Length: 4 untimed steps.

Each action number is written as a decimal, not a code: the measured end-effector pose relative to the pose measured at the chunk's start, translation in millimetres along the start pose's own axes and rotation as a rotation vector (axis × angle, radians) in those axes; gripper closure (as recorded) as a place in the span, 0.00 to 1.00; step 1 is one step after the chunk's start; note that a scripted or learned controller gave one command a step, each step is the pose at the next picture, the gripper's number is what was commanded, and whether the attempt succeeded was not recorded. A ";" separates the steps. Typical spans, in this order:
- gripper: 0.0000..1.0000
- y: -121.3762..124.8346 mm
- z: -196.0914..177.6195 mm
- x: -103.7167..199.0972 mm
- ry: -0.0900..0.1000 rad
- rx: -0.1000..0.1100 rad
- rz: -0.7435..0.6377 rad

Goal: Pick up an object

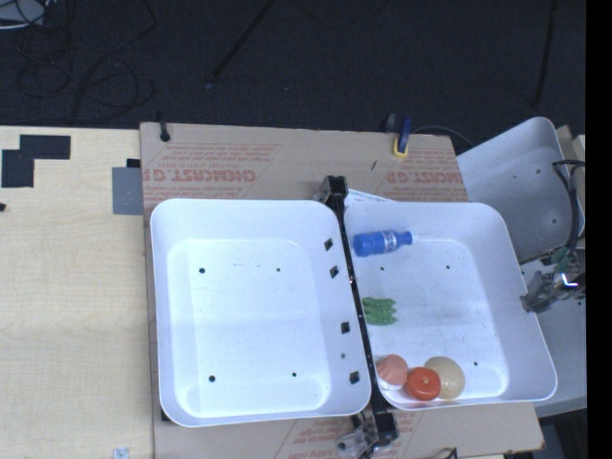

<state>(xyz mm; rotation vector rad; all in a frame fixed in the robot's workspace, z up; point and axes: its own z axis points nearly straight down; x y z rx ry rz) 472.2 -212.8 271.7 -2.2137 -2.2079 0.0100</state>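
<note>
The right bin [521, 285] holds several small objects. A blue bottle [382, 242] lies on its side near the bin's far left corner. A green pod-like piece [379, 311] rests by the divider at mid-bin. In the near corner a pink piece [391, 369], a red round piece [423, 383] and a beige round piece [446, 375] sit bunched together. My gripper [543, 295] appears as a small dark shape just outside the right bin's right rim, apart from every object. A pale grey part of the arm [521, 175] rises behind it.
The left bin [163, 256] stands beside the right one, with a black divider clip strip [349, 295] between them. Both rest on a cardboard sheet [249, 161] on the wooden bench [67, 304]. A yellow-and-blue clamp [402, 137] stands at the cardboard's far edge.
</note>
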 end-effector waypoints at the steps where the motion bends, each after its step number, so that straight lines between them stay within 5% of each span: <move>1: 1.00 2.6 -114.7 -0.6 -0.010 -0.024 -0.004; 2: 1.00 2.4 23.8 0.4 -0.001 -0.002 -0.002; 3: 1.00 21.4 -103.3 -0.7 -0.011 -0.027 -0.006; 4: 1.00 8.9 38.6 0.5 0.000 0.000 -0.002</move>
